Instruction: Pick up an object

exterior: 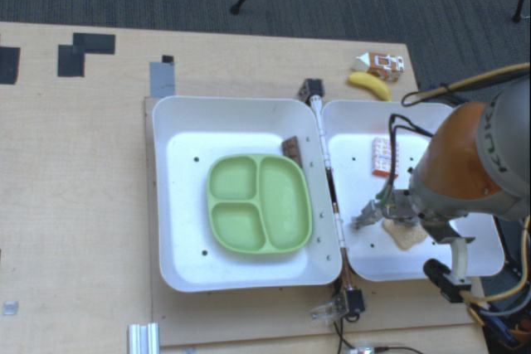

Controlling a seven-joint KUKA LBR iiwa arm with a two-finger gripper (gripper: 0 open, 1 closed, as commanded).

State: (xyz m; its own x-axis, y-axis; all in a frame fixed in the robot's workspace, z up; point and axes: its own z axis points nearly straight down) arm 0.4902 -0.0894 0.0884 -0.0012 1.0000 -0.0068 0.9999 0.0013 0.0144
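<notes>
Camera view looked down on the bench (75, 203), where the arm (469, 153) reached into the right bin (357, 178) from the right. The jaws (371, 216) hung low over the bin floor, and whether they were parted or closed I cannot tell. Just right of the jaws lay a tan, bread-like piece (406, 235), partly under the wrist; nothing showed between the jaws. Beyond the jaws, toward the bin's far wall, lay a small red-and-white packet (381, 156). Left of the jaws, across the shared rim, the left bin (178, 178) held a green divided plate (258, 204), with a small brown block (291, 149) at the plate's far corner. Well beyond the jaws, outside the bins, a banana (367, 84) and a small carton (382, 63) lay on the bench.
</notes>
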